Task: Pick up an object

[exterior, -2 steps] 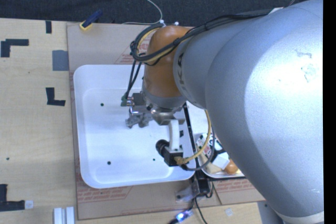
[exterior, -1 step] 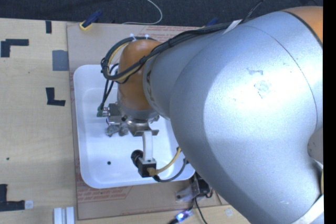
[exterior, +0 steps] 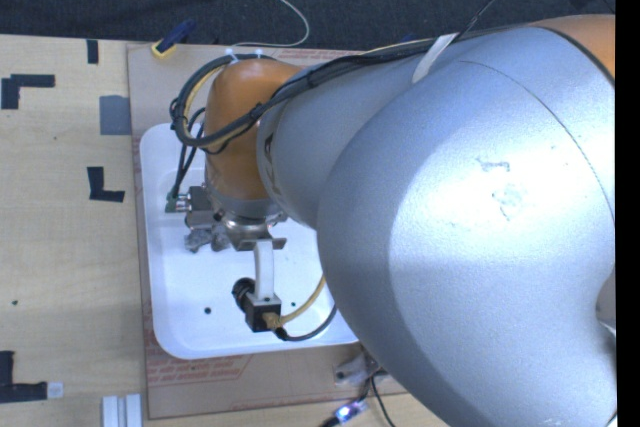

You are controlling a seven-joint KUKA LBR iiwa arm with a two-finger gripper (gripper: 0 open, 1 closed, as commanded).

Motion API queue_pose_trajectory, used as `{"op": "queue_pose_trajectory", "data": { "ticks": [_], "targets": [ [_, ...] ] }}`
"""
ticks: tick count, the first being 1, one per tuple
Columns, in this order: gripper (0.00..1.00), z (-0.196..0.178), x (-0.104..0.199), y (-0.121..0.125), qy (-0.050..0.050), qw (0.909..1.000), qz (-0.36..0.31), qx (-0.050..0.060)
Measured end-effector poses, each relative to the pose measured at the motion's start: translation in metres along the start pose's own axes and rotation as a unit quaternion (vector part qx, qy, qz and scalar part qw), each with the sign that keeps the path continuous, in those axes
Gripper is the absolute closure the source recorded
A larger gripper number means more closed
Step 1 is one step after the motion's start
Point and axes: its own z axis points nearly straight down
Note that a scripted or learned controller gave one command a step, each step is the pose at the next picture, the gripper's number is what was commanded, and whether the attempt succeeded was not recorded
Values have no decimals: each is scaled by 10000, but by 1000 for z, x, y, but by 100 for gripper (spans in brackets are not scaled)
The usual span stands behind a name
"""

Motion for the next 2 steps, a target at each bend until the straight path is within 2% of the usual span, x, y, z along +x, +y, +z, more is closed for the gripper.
{"op": "queue_pose_trajectory", "data": {
  "ticks": [1,2],
  "targets": [
    [100,-18,-1,101,-4,10000,14,-40],
    [100,-26,-1,96,-25,10000,1,4]
  ]
}}
